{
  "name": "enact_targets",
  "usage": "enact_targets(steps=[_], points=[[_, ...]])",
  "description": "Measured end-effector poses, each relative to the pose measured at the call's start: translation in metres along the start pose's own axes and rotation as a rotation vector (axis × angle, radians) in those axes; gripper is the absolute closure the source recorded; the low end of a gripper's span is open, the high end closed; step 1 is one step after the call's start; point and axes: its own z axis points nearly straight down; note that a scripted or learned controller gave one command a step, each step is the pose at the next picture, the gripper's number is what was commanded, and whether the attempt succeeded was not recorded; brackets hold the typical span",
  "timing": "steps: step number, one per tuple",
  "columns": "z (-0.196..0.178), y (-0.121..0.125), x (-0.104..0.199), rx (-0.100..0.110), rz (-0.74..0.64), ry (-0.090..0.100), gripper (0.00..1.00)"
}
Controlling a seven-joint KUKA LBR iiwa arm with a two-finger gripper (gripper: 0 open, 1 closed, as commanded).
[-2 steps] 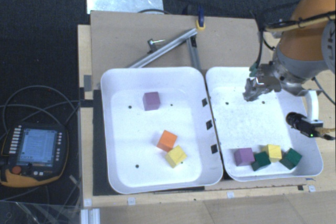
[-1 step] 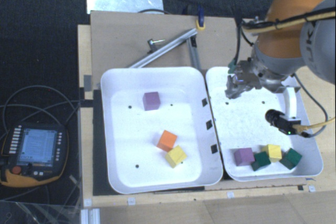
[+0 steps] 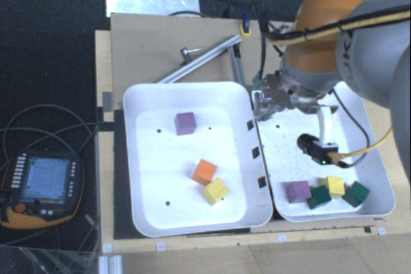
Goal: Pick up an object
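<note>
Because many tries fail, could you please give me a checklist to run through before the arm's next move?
1. Objects to pick: ok. The left shallow white bin holds a lone purple cube, an orange cube and a yellow cube.
2. Room around the target: ok for the lone purple cube; not ok for the orange and yellow cubes, which sit corner to corner.
3. Right shallow white bin: not ok, its row of four small cubes crowds the near wall.
4. Hand above a target: not ok, it sits over the bins' shared rim.
5. Hand free to grasp: cannot tell.
</note>
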Motion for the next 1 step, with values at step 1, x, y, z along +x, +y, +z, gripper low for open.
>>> enact_targets(steps=[1], points=[[-0.0010,0.0107,0.0506,-0.003,-0.001,0.001,1.00]])
